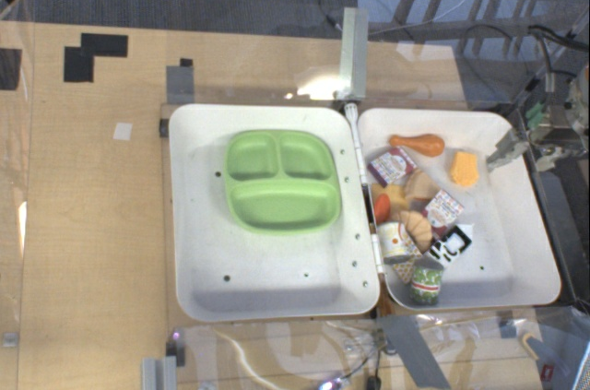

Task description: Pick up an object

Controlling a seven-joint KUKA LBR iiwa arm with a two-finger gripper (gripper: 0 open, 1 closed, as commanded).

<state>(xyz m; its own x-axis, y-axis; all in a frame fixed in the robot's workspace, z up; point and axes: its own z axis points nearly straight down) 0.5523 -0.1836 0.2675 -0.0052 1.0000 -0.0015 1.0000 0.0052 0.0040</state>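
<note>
Fingers [505, 153] at the right edge of the scene are sitting over the right rim of the right bin, and whether they are spread or pressed together cannot be told from this view; nothing is showing between them and they are touching no object.

Proceeding left to right: the wooden surface [83, 222] is carrying two white bins. The left bin [198, 277] is holding a green divided plate [280, 180], lying flat near its middle. The right bin [516, 259] is holding the candidate objects, crowded against its left wall: an orange drumstick-shaped toy [417, 142] at the top, a purple packet [392, 165], a small green-topped can [426, 282] at the bottom, and a black-and-white piece [452, 242]. An orange wedge [466, 168] is lying apart from the pile, nearest the gripper.

Risks, as judged: the pile is packed tightly, so a descent there is likely to strike neighbours or pinch two items. Objects against the dividing wall are leaving little room for a finger. The wedge is offering the clearest approach.
</note>
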